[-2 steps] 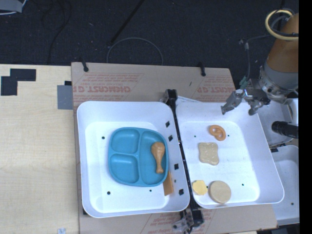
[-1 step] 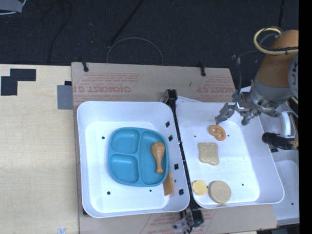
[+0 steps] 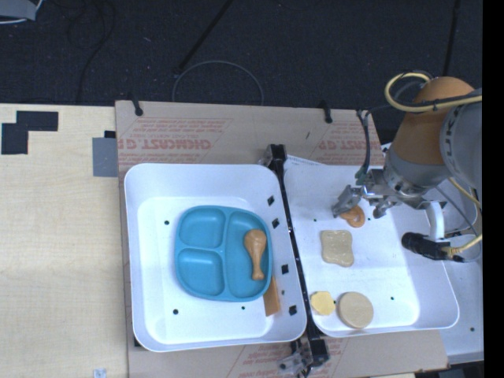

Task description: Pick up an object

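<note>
End effector (image 3: 358, 203): hovering low in the right bin (image 3: 441, 305), right over the small orange piece (image 3: 355, 217); open or clenched, cannot tell.
Orange piece: lying just beyond the toast slice (image 3: 337, 247), toward the bin's far wall, partly tucked under the end effector.
Risk, slipping: looking small and rounded, likely squirting sideways out of a closing pinch.
Risk, crowding: sitting near the toast slice, possibly nudging it.
Risk, missing: closing too high, probably grabbing air.
</note>
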`<state>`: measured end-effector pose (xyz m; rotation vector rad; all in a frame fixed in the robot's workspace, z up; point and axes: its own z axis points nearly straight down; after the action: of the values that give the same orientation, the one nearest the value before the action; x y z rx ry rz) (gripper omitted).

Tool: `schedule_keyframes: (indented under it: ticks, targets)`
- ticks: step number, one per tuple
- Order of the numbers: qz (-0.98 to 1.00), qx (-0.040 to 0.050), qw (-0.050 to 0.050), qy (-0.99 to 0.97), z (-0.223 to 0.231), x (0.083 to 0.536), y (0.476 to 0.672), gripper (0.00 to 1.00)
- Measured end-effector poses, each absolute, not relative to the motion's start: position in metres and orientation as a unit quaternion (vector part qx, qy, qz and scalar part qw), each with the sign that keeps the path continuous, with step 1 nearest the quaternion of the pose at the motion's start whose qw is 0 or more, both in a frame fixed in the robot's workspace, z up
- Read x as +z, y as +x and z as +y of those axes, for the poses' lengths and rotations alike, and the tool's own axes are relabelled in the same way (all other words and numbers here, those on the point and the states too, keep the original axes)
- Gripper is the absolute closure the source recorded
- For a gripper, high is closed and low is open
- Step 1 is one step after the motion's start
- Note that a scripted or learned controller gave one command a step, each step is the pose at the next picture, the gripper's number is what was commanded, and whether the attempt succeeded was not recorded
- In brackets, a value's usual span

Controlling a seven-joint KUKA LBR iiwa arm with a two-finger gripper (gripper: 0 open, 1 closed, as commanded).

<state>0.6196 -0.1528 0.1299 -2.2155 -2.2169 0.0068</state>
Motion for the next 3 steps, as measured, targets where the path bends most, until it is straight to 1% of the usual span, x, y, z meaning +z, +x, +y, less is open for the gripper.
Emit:
schedule_keyframes:
  ticks: [1, 2, 3]
  targets:
    - [-0.707, 0.0016, 0.002, -0.707, -0.151, 0.085, 0.619, 0.0]
    - [-0.706, 0.0011, 0.002, -0.708, -0.152, 0.098, 0.62, 1.0]
    - [-0.708, -0.0007, -0.001, -0.707, -0.144, 0.146, 0.624, 1.0]
